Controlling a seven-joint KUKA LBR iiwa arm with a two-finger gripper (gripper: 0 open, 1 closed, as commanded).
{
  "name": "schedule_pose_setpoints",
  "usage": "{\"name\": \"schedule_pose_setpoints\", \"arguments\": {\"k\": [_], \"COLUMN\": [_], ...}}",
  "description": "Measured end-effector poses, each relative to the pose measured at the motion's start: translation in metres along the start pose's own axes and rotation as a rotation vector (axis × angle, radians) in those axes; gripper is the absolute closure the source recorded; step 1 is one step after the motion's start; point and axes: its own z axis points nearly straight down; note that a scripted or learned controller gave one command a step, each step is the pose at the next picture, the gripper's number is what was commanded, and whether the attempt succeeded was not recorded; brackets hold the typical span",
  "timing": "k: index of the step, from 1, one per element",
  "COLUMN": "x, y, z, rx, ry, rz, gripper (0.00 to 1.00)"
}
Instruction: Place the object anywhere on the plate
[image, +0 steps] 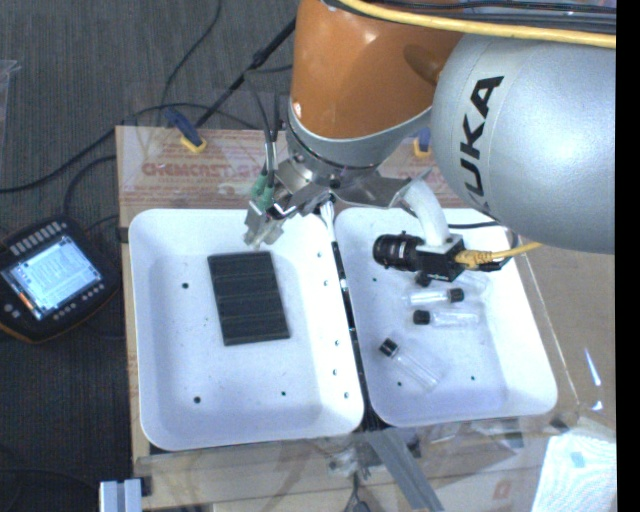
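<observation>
A black ribbed rectangular plate (248, 297) lies flat in the left bin (170, 400). My gripper (262, 230) hangs over the far part of that bin, just above the plate's far edge and close to the ridge between the bins. Its tip is small and blurred, and I cannot make out anything in it. Several small clear vials with black caps lie in the right bin (500, 395): one (437, 296) near the middle, one (440, 318) just below it, and one (405, 362) nearer the front.
A black cylindrical unit (415, 255) with a yellow cable (492, 257) hangs from the arm over the right bin's far side. The big grey and orange arm (420, 80) covers the far right. A handheld pendant (50, 275) lies left of the bench.
</observation>
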Motion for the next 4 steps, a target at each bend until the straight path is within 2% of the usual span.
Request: {"name": "schedule_pose_setpoints", "arguments": {"k": [1, 2, 3, 4], "x": [0.039, 0.056, 0.056, 0.056], "y": [-0.004, -0.024, -0.024, -0.023], "z": [-0.028, 0.098, 0.098, 0.091], "rx": [-0.001, 0.003, 0.002, 0.006], "ry": [0.000, 0.002, 0.003, 0.004], "rz": [-0.140, -0.144, -0.144, -0.144], "gripper": [1.00, 1.00, 0.00, 1.00]}}
